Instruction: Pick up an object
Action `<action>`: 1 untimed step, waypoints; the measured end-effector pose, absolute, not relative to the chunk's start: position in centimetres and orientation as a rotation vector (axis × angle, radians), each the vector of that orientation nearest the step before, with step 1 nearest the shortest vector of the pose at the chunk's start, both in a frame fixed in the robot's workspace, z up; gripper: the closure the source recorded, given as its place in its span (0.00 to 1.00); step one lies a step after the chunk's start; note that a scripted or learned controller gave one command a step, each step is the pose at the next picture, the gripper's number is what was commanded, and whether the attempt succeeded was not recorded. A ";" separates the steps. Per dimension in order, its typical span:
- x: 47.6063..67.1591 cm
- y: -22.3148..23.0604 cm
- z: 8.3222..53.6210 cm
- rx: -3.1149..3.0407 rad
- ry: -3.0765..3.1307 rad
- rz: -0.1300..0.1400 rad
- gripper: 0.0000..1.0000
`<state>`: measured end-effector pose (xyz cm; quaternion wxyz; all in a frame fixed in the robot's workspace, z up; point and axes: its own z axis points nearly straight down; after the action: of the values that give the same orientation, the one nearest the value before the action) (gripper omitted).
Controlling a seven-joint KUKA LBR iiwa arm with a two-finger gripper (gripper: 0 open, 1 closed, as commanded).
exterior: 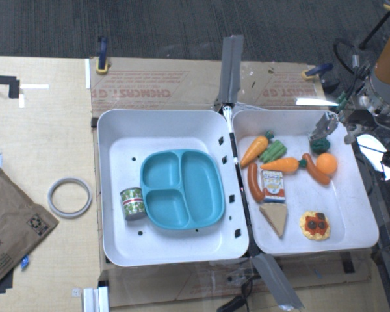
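Observation:
The right bin holds several toy foods. Two orange carrots lie beside a green pepper. Below them are a red sausage, a small printed box, a tan bread wedge and a round pizza piece. An orange fruit rests on a second sausage at the right. My gripper hangs over the bin's far right corner, just above a dark green piece. I see nothing held in it.
The left bin contains a teal divided plate and a small green-labelled can. A tape ring and a brown cardboard sheet lie on the bench at left. Cables and the arm crowd the far right.

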<state>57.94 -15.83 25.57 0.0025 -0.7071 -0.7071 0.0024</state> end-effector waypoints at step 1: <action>57.2 -21.9 12.3 -2.260 -2.170 0.004 0.00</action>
<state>57.24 -21.93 12.30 0.0042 -0.7213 -0.6926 0.0013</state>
